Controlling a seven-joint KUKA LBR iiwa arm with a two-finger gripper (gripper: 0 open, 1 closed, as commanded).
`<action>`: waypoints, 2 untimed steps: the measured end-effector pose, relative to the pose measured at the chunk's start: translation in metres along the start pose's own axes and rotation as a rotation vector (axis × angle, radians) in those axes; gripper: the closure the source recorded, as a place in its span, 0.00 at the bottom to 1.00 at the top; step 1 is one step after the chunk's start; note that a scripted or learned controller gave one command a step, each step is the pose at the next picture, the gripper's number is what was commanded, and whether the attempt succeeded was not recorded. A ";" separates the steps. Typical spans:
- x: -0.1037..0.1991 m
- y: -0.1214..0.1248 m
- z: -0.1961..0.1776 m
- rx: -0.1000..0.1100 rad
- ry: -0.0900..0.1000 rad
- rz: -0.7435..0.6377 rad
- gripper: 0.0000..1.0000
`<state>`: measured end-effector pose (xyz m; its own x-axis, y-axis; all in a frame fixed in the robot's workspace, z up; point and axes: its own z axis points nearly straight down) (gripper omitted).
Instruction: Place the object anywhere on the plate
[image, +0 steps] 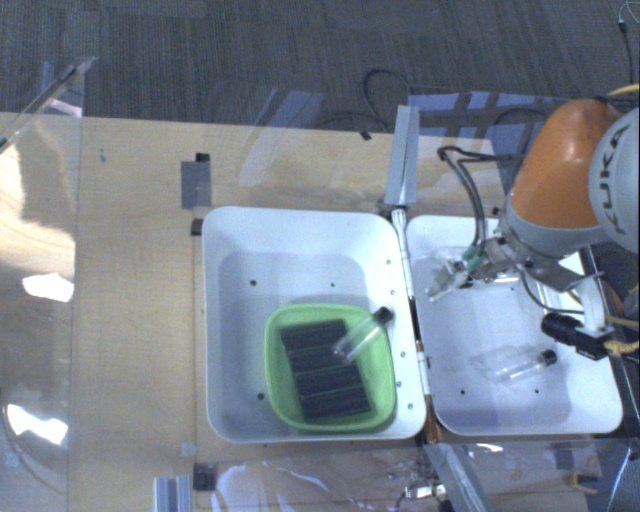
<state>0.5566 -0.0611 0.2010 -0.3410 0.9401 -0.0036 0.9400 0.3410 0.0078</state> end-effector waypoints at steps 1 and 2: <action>0.001 0.003 -0.012 -0.007 -0.003 -0.007 1.00; 0.001 0.003 -0.012 -0.007 -0.003 -0.007 0.00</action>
<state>0.5590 -0.0596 0.2126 -0.3478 0.9375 -0.0068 0.9374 0.3479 0.0144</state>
